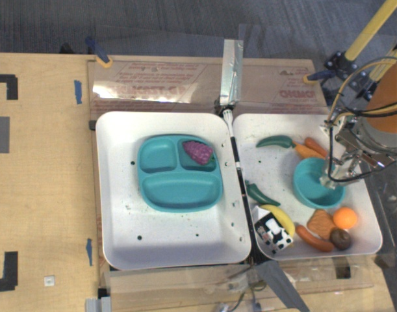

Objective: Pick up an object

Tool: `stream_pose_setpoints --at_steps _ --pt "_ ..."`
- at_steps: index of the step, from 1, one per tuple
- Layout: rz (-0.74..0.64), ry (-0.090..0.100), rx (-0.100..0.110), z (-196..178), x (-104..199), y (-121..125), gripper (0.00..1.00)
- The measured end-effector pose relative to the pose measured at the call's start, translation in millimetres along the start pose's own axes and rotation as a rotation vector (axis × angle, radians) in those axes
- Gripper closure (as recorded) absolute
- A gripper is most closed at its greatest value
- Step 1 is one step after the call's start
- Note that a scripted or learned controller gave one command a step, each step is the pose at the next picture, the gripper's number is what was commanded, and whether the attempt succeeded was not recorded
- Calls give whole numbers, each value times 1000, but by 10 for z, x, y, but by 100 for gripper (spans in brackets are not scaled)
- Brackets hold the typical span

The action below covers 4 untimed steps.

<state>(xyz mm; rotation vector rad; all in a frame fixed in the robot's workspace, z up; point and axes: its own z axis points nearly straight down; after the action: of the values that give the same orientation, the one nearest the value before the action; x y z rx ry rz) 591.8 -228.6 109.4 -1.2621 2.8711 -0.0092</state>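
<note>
My gripper hangs low over the right bin, at the right rim of a teal bowl. Whether it touches the rim I cannot tell. Around the bowl lie a green pepper, orange carrots, a green pod, a banana, a black-and-white cube, a red sausage, a piece of bread, an orange and a small brown fruit.
The left bin holds a teal divided plate with purple grapes in its upper right compartment. A ridge between the bins runs down the middle. Cables and the arm crowd the right edge.
</note>
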Motion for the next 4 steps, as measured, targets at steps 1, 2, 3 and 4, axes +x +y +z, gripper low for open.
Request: stream_pose_setpoints --at_steps 1,2,3,4 --pt "-14 -11 3 180 -877 107 100" --pt "-121 -6 6 159 -66 581 100" --pt "85 -10 6 178 -754 151 100" --pt "131 -7 3 161 -524 890 100"
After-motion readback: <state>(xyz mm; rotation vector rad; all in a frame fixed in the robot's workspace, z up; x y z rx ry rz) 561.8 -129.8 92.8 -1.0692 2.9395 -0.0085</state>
